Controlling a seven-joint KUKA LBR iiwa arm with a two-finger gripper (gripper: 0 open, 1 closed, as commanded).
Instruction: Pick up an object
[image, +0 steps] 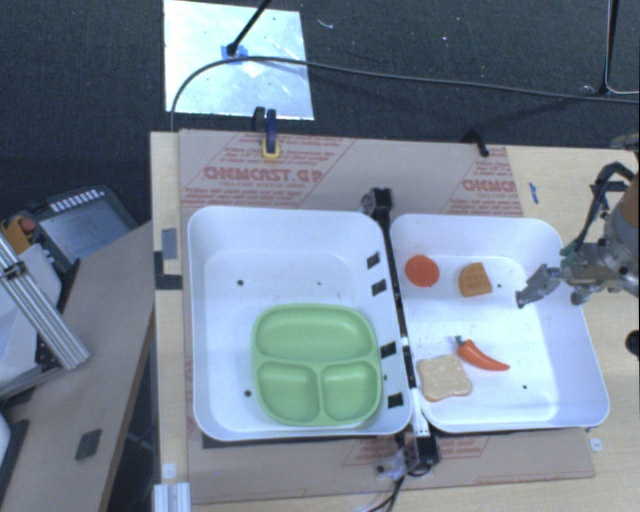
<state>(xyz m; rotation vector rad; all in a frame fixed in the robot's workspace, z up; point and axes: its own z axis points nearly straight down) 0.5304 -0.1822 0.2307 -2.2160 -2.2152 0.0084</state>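
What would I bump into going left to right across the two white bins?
Green tray → orange round thing → slice of toast → brown chunk → red pepper → claw.

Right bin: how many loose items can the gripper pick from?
4: orange disc and brown chunk at the back, red pepper mid-front, bread slice front-left.

Red block lettering "CHEMCAST. G P" is printed on the pale brown protective sheet that lies under the two bins, readable above the left bin. The same red wording repeats at a slant on this sheet above the right bin, near the upper right corner, where it reads roughly "CHEMCAS"; the smaller red lines beneath are too fine to make out.
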